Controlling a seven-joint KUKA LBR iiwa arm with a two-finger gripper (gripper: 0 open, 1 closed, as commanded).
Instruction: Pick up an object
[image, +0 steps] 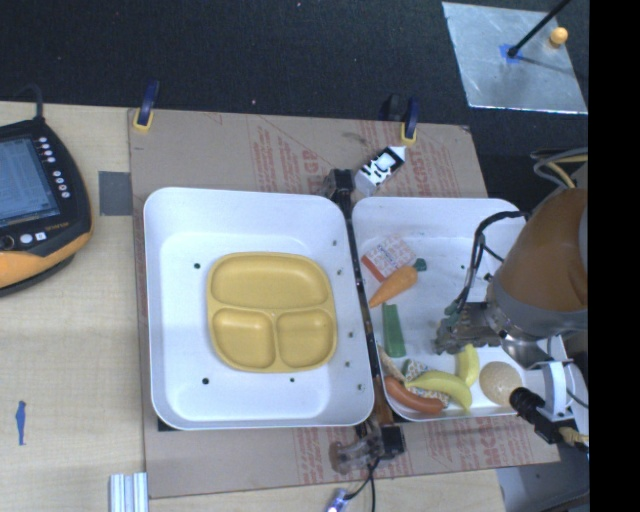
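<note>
your bench is a cardboard sheet (300, 140) on pale wood, bearing two shallow white bins. the left bin (160, 300) has open floor around a yellow three-compartment plastic tray (272, 308). the right bin (440, 215) is crowded: an orange toy carrot (392, 286), a green stick (393, 330), a red sausage (410, 398), a yellow banana (442, 385) and a beige ball (498, 380) cluster near its front wall. the grey two-finger gripper (458, 335) hangs low just above the banana; you cannot tell its spread.

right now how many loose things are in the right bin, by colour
orange: 1, carrot
green: 1, stick
yellow: 2, banana, yellow piece
red: 1, sausage
beige: 1, ball
red-white: 1, packet
total: 7
</note>
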